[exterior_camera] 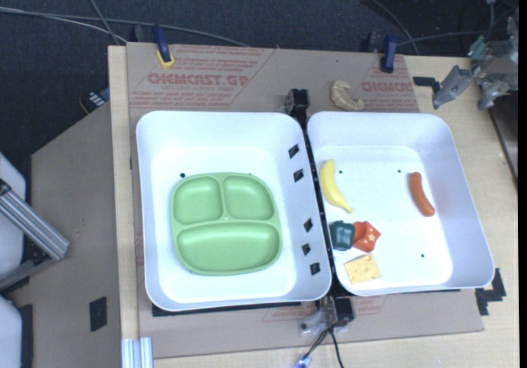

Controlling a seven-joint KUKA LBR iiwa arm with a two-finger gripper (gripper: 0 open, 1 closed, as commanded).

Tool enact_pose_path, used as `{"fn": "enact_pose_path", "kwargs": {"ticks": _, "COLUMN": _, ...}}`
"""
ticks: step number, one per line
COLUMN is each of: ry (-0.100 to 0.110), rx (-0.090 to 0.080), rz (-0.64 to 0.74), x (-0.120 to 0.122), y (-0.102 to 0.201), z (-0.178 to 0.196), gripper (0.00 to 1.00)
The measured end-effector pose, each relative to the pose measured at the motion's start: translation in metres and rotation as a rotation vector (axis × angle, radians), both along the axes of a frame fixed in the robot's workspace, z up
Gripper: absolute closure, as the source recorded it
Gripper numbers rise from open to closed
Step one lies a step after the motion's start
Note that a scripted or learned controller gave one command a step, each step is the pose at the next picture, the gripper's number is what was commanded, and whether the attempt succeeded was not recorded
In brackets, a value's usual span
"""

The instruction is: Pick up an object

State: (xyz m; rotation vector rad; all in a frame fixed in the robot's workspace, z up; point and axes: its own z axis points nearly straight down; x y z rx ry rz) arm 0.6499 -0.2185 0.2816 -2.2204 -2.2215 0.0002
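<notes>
You have four candidates in the right bin (pixel 461 185): banana (pixel 333 186), sausage (pixel 422 193), and red piece (pixel 366 236) beside yellow wedge (pixel 361 269); nothing is picked yet; the gripper (pixel 478 82) waits far right, its state I cannot tell; next you descend over one.

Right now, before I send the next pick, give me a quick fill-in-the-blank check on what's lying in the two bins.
1. The green divided tray lies in the ____ bin.
2. The banana lies in the right bin, close to its ____ wall.
3. The sausage lies to the ____ of the banana.
4. The yellow cheese wedge lies just below the ____ block.

Missing words: left; left; right; red
</notes>
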Motion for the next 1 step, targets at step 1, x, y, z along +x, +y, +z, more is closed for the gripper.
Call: {"fn": "enact_pose_path", "kwargs": {"ticks": 1, "ry": 0.005, "rx": 0.001, "rz": 0.000, "x": -0.0034, "y": 0.0000, "z": -0.0621, "gripper": 0.00}}
